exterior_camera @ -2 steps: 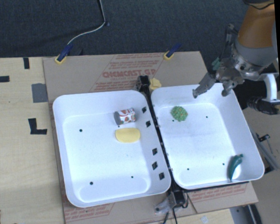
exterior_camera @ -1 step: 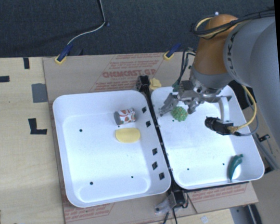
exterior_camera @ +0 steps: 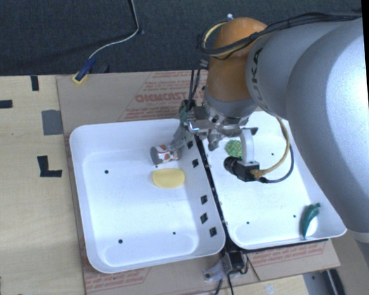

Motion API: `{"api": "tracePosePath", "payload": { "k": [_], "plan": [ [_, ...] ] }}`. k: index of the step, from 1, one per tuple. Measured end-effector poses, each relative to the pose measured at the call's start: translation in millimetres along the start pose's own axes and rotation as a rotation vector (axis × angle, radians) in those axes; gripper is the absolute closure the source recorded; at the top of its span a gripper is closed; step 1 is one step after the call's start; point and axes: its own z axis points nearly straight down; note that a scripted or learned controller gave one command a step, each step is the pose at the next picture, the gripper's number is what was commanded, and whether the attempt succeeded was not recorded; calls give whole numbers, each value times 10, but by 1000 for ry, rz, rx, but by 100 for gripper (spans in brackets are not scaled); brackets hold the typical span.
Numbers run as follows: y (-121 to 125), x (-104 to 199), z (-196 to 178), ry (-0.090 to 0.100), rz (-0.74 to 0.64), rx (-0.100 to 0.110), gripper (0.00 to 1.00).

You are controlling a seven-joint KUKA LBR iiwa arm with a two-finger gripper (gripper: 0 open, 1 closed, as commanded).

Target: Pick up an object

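The gripper reaches down over the upper right part of the left bin, close to the wall shared with the right bin. How far it is open cannot be told, since the wrist hardware covers most of it, and nothing can be seen held in it. Just left of it and slightly lower lies a small can, grey with a red and white end, on its side on the bin floor; whether the gripper touches it cannot be told. Just below the can, apart from it, lies a flat yellow piece. Above the gripper rises the arm, grey with its orange band, filling the upper right. In the right bin a green ball sits partly behind the wrist, and a black fitting hangs near it on a tan hose. A teal object lies near that bin's lower right corner. Both bins rest on a cardboard sheet on the tabletop. A cable with a yellow and blue plug runs across the dark area at the top.
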Motion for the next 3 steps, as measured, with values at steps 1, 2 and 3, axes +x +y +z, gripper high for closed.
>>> {"api": "tracePosePath", "payload": {
  "k": [1, 2, 3],
  "plan": [
    [34, 578, 4, -2, 4, 0, 0],
    [32, 541, -92, -4, 7, 2, 100],
    [439, 608, -1649, -2, 9, -20, 100]
  ]
}}
